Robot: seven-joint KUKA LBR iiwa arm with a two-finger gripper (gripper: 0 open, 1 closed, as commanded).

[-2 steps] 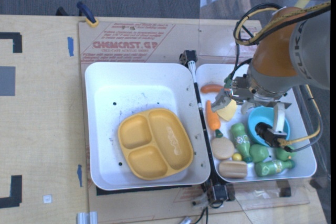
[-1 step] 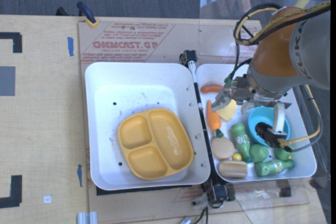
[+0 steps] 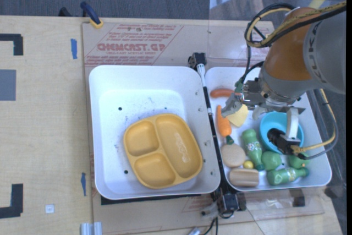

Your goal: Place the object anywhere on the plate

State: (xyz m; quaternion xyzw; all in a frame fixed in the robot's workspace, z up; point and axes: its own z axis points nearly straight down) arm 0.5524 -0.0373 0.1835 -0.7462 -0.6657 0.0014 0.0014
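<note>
While the arm (image 3: 300, 52) is reaching in over the right bin (image 3: 324, 170), its gripper (image 3: 240, 103) is hanging just above a pale yellow wedge (image 3: 238, 116), perhaps toy cheese; whether its jaws are open or closed I cannot tell. Beside the wedge an orange carrot (image 3: 223, 124) is lying. In the left bin (image 3: 110, 85), a yellow divided plate (image 3: 162, 149) is sitting.

My arm over the right bin, plate in the left bin.
My gripper (image 3: 240, 100) hangs above a pale yellow wedge (image 3: 238, 116) in the right bin (image 3: 322, 173), beside a carrot (image 3: 223, 124); the yellow three-compartment plate (image 3: 161, 149) lies in the left bin (image 3: 110, 85).
</note>
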